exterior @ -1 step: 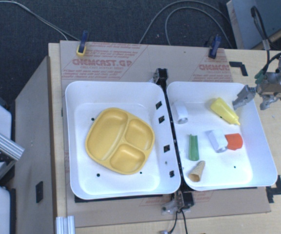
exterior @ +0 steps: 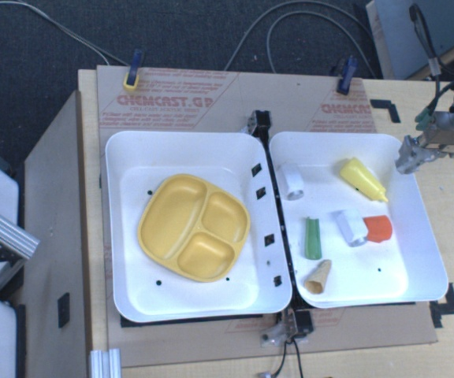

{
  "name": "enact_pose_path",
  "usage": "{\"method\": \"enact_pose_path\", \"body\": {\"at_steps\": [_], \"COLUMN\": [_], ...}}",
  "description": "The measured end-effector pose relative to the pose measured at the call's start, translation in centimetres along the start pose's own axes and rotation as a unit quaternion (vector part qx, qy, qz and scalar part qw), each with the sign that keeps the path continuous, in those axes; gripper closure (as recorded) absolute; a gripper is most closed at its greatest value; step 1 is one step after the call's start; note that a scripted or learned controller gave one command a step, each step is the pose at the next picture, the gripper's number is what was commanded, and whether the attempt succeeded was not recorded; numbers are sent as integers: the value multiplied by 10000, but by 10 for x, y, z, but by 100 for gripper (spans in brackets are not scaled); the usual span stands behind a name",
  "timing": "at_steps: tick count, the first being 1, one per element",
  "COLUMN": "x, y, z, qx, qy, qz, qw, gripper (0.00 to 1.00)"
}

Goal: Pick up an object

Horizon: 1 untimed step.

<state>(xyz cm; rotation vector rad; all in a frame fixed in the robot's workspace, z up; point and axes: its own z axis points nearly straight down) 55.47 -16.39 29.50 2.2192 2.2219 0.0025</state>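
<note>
Objects in rt bin: yellow bottle, orange block, green stick, cone. Pincer at bin's rt rim, nothing in view between fingers; opening unclear. Yellow tray in lt bin.

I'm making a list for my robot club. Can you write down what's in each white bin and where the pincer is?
left bin: yellow divided tray
right bin: yellow bottle, orange block, green stick, tan cone, two white pieces
pincer: at the right bin's upper right rim, holding nothing visible
</note>
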Motion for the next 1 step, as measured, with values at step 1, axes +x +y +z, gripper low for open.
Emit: {"method": "enact_pose_path", "body": {"at_steps": [1], "x": [2], "y": [8], "z": [-209], "qx": [-102], "qy": [-34], "qz": [-9], "qw": [9999], "gripper": [100]}}
